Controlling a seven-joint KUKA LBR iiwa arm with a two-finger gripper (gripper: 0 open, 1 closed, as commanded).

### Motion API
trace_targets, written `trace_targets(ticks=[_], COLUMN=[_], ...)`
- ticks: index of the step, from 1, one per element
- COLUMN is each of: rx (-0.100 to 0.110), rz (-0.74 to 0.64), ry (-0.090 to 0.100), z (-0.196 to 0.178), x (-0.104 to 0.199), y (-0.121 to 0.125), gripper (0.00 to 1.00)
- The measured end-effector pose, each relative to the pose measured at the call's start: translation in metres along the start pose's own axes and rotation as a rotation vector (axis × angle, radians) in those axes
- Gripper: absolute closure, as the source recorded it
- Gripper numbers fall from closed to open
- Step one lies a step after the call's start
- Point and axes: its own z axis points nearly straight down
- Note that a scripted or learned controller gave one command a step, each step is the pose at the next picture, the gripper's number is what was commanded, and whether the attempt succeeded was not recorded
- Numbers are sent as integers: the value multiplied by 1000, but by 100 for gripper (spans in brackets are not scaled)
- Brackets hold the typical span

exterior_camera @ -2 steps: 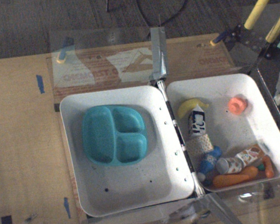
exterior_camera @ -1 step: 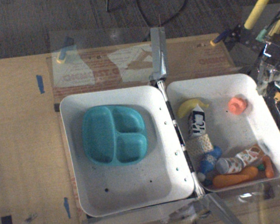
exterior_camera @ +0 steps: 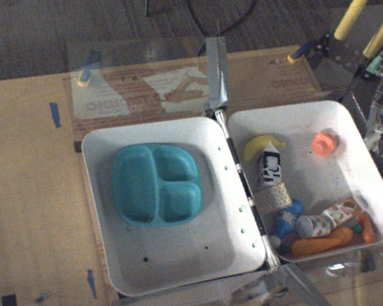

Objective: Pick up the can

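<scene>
— Two shallow white bins sit side by side; where's the can?

— In the right bin (exterior_camera: pixel 362 160), near its front edge: a silver-topped can with an orange-and-white label (exterior_camera: pixel 326 219), lying on its side. An orange carrot-shaped toy (exterior_camera: pixel 322 242) lies just in front of it, a blue toy (exterior_camera: pixel 286 219) beside its left end.

— And the left bin (exterior_camera: pixel 115 265)?

— It holds a teal divided plate (exterior_camera: pixel 156 183).

— The gripper?

— Cannot tell.

Soft, even overhead light, slightly blurry throughout

We see mild glare on the clear sheet (exterior_camera: pixel 146 84) at the table's (exterior_camera: pixel 29 207) far edge.
</scene>
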Motion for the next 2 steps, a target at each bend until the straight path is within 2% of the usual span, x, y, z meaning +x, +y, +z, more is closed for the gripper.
trace_targets(ticks=[1,2], rx=[-6,-8], rz=[-159,-157], ry=[1,0], z=[-4,-14], x=[-38,-38], y=[34,36], gripper=[100,100])
